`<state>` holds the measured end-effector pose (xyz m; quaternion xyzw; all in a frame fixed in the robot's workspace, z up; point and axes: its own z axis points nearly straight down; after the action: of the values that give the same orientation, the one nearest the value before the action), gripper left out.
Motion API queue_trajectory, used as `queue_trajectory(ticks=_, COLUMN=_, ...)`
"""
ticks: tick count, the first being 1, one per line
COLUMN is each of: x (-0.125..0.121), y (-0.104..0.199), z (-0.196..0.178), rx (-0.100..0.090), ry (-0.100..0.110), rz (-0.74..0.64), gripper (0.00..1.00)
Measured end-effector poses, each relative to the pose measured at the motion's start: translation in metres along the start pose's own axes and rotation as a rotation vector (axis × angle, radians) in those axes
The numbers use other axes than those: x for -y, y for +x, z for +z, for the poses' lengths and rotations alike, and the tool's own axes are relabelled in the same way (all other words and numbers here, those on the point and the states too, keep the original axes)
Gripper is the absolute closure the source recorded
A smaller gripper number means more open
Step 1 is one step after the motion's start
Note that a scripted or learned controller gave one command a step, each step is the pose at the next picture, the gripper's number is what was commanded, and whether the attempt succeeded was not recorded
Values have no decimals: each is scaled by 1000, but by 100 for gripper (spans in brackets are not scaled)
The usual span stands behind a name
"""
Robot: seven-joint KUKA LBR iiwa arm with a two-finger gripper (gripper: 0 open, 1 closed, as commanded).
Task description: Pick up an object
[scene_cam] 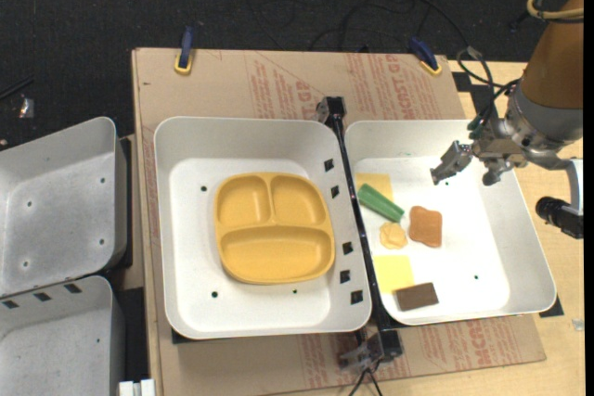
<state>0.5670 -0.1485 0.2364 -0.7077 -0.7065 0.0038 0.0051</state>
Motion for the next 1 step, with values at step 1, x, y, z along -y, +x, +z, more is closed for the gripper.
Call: queue_trajectory(ticks=1, x=-2, y=0, z=-7, rx=2, ry=-12, rz=-3, gripper=0)
